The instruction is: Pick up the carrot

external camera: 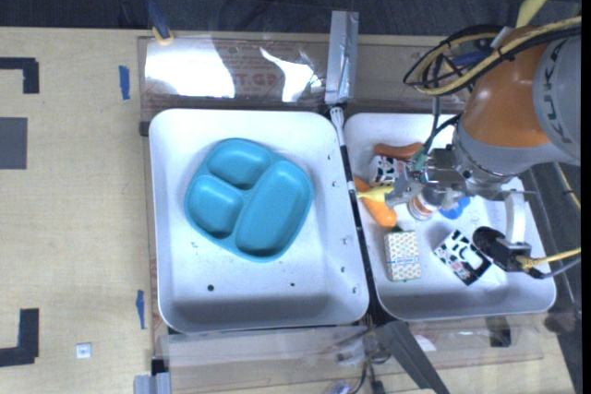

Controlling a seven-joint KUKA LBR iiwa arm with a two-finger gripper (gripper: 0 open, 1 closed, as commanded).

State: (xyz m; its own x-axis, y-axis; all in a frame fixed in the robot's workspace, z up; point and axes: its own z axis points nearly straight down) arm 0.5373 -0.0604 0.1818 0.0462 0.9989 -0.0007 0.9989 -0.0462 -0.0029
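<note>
Even bright overhead light. Strong glare on clear plastic sheet (231, 69) behind left bin (171, 198). Soft shadows under blue tray (249, 197). Floor at top dark. Slight overall softness.

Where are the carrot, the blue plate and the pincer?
carrot (379, 208): camera view, middle of its orange body.
blue plate (249, 197): camera view, ridge between its compartments.
pincer (411, 186): camera view, its tip.

Grey arm (545, 106), orange band (yellow and black cables trailing).

1 fixed overhead camera, slanted down over both bins (342, 309).
</note>
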